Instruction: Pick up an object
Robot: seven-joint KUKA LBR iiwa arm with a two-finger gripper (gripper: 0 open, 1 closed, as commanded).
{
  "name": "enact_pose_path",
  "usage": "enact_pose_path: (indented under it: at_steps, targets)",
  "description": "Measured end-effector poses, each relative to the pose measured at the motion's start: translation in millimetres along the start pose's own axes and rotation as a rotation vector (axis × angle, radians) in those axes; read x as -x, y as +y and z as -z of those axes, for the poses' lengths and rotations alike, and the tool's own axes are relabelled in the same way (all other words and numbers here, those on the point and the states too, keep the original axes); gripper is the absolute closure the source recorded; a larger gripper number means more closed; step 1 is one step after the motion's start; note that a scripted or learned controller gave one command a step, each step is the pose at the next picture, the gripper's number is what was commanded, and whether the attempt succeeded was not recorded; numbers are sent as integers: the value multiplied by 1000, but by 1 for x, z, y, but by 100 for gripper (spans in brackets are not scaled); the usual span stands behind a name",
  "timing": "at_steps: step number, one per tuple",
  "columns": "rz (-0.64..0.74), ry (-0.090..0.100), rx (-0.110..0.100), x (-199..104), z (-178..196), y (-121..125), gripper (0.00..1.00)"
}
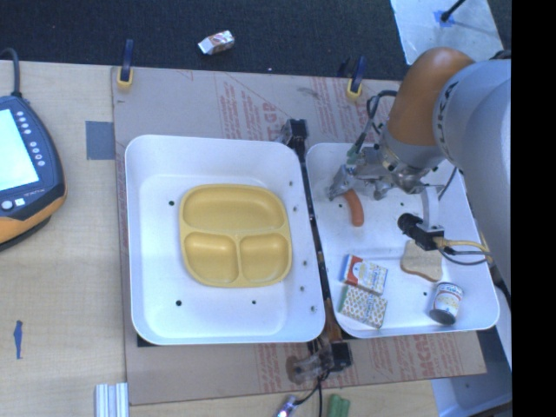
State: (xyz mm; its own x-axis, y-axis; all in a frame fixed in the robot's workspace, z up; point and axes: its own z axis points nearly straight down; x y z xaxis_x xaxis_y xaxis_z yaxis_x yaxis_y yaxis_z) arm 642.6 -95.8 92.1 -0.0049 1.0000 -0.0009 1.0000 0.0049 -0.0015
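My gripper [358,188] hangs over the back left part of the right bin [486,315], open, with one finger [337,187] on the left and the other to the right. An orange-red sausage [354,208] lies on the bin floor just below and between the fingertips, one end reaching up into the gap. I cannot tell whether the fingers touch it. Nothing is lifted.
The right bin also holds a red-and-white carton [365,274], a green patterned box [362,306], a toast slice [423,263] and a small can [446,303]. A yellow divided plate [234,234] lies in the left bin [152,159]. A teach pendant [26,168] rests at the far left.
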Motion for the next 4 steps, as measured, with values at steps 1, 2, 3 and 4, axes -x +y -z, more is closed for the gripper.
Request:
enact_pose_path:
  at_steps: [1,2,3,4]
  targets:
    - [-2,1,-3,8,0,-6,0]
    - [1,0,-4,-2,0,-16,0]
    - [2,-1,-6,-1,10,-16,100]
    - [0,1,0,-56,100,-57,100]
